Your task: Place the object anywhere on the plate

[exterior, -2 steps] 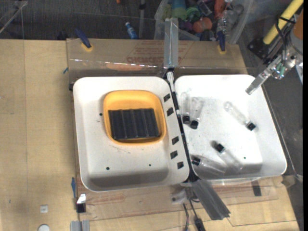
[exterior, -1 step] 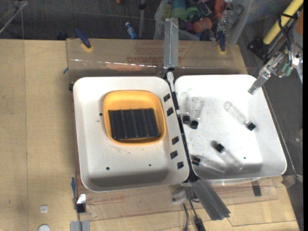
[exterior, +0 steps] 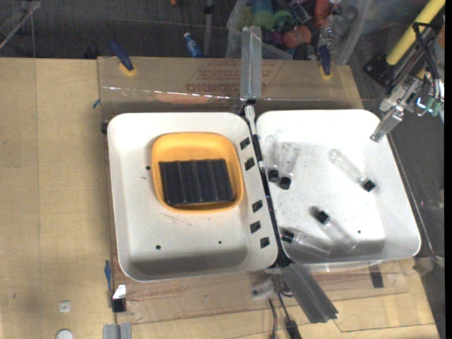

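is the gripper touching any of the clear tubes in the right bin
Apart. The camera view shows the gripper over the right bin's far right corner, with bare white floor between it and the nearest clear tube.

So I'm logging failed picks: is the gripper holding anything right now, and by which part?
Nothing is held. The gripper hangs over the right bin's top right corner, with no vial between its fingers; the clear vials lie in the bin.
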Robot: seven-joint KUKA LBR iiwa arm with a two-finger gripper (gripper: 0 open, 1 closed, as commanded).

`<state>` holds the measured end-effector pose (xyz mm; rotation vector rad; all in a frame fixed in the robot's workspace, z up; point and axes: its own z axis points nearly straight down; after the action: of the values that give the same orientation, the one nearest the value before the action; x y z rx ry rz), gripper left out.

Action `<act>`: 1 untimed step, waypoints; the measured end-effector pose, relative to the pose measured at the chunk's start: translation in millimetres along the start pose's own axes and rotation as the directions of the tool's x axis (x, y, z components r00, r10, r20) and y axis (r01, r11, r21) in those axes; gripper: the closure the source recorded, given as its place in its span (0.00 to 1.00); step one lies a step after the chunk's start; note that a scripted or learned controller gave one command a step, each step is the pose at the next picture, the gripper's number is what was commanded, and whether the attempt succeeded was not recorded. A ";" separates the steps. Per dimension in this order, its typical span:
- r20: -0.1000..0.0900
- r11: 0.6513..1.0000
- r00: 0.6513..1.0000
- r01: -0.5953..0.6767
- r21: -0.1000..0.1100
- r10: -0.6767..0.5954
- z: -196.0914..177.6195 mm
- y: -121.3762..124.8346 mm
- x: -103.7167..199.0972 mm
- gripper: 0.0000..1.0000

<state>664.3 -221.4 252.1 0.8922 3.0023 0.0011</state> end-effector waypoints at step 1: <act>-0.004 0.988 0.988 0.155 0.000 -0.155 1.3 0.1 2.6 0.00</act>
<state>662.2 -219.9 250.8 0.6570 3.0662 0.0007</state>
